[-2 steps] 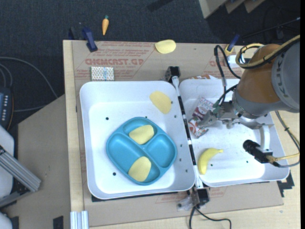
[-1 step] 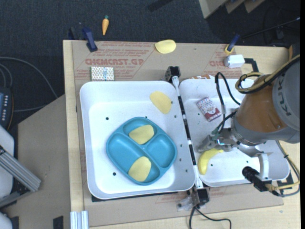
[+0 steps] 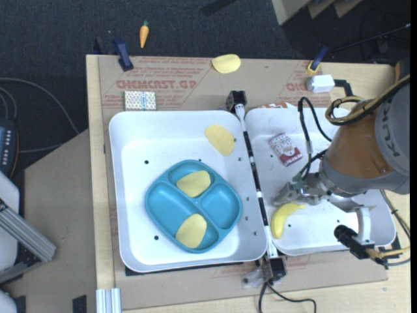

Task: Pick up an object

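Gripper (image 3: 291, 193) low in right white bin (image 3: 319, 240) — finger spread unreadable — yellow curved banana (image 3: 281, 216) just at 6 o'clock.

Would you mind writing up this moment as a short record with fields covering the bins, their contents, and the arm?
left bin: holds a blue divided plate and a loose yellow piece near its upper right corner
blue divided plate: two yellow pieces, one in the upper compartment, one in the lower
right bin: holds a yellow banana-shaped object and a small red and white packet
gripper: low over the right bin, just above the banana-shaped object
bench outside the bins: another yellow piece near the top edge
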Motion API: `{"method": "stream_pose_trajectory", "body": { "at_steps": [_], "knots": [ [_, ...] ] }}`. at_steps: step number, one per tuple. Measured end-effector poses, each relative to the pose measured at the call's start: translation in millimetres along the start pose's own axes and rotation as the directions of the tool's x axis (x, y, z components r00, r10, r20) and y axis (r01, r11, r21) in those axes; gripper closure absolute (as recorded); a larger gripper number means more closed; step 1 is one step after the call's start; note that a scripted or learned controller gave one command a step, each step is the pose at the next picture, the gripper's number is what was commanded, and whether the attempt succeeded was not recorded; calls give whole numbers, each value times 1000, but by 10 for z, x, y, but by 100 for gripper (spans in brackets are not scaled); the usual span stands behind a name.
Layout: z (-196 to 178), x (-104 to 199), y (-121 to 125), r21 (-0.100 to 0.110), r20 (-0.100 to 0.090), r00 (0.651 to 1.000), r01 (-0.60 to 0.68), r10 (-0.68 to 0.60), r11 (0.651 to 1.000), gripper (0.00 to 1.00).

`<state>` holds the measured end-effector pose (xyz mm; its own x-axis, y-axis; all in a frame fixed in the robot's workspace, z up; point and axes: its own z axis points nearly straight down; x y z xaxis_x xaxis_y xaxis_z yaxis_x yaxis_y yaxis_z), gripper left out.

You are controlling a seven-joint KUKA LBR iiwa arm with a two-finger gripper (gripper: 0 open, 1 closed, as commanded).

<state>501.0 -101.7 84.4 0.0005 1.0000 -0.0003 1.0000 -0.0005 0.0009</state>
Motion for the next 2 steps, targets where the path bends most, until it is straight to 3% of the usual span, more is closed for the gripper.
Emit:
{"method": "stream_pose_trajectory", "body": {
  "at_steps": [1,2],
  "knots": [
    [1,77,-224,3,-2,1000,0,0,1000,0],
    [1,93,-221,2,-1,1000,0,0,1000,0]
  ]
}}
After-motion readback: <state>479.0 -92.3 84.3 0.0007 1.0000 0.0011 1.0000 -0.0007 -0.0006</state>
